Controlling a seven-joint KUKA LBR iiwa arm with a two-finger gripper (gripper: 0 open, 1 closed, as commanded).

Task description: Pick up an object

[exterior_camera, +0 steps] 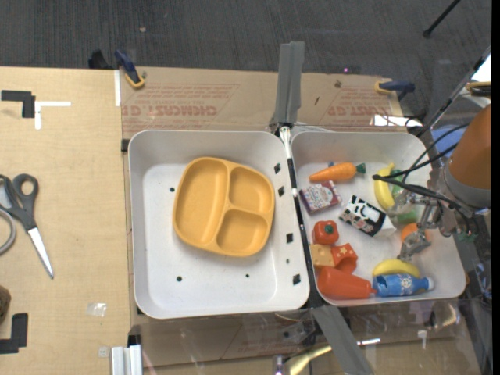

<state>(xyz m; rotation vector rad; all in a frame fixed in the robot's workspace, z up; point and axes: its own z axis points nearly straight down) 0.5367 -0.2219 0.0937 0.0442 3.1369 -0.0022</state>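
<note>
My gripper (412, 223) reaches in from the right and sits low over the right side of the right bin (353, 141). It is open, one finger near the banana (383, 189) and the other just above a yellow toy (397, 267). A small green and orange piece (408, 230) lies in the gap between them; nothing is clamped. Around it in this bin are a carrot (334, 172), a pink packet (319, 198), a black-and-white box (364, 214), a red tomato (325, 230), a red bottle (341, 284) and a blue bottle (403, 285).
The left bin (148, 233) holds a yellow divided plate (224, 206). Scissors (28, 217) lie on the bench at far left. Black cables (422, 162) run from the arm across the right bin's far corner. The orange band of the arm (475, 155) is at the right edge.
</note>
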